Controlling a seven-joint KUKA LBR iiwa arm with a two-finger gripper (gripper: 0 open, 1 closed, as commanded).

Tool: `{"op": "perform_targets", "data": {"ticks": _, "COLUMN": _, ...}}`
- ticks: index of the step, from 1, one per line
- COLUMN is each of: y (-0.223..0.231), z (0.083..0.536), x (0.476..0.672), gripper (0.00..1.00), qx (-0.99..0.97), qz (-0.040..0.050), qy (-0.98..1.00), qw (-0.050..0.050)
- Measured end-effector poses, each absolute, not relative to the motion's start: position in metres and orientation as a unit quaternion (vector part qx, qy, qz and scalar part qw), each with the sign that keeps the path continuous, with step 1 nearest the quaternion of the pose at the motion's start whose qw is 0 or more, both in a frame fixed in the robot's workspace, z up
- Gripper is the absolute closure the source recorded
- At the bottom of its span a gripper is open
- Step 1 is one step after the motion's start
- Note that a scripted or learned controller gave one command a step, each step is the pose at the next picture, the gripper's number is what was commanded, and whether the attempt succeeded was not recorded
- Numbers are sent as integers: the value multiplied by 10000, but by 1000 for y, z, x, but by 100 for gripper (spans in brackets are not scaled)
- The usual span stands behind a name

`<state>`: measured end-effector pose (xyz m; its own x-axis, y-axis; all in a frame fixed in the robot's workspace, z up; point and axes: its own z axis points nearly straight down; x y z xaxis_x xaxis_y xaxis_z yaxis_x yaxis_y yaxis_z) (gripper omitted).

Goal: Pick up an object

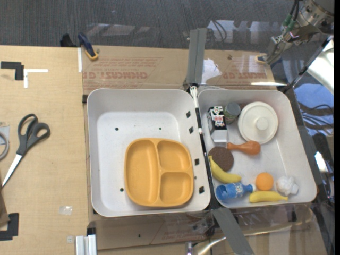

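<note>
Gripper (283, 36) sits at the top right corner of the camera view, above and behind the far rim of the right bin, clear of both bins. It is small and cluttered with cables there; whether it is wide or narrow cannot be told. Nothing is visible in its grasp.

Right shallow white bin (295, 122) carries all the loose objects. Round white plastic lid with a centre knob (258, 122) lies near the far right corner, with open floor between it and the right wall. Small black-and-white carton (216, 118) stands close against the left wall, a dark green round cap (232, 111) just beside it. Orange toy drumstick (245, 147) lies across the middle, below the lid. Brown round cookie-like disc (221, 158) touches the upper end of a yellow toy banana (222, 173), both near the left wall. Blue plastic bottle (231, 191) lies on its side along the near edge. Orange ball (264, 181), a second yellow banana (267, 196) and a white knobbly lump (286, 185) crowd the near right corner. Bare floor remains along the right wall at mid-depth.

Left shallow white bin (106, 142) holds a yellow three-compartment plastic tray (158, 171) toward its near right; the far left half of the floor is bare.

Grey-handled scissors (24, 139) lie on the wooden bench, well left of the bins.
</note>
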<state>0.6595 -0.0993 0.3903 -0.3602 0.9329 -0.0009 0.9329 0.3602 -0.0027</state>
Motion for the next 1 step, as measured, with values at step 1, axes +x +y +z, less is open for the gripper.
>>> {"op": "perform_targets", "data": {"ticks": 1, "y": -223, "z": 492, "x": 630, "gripper": 100, "qx": -6026, "qz": 7, "qy": -7981, "qw": -13}}
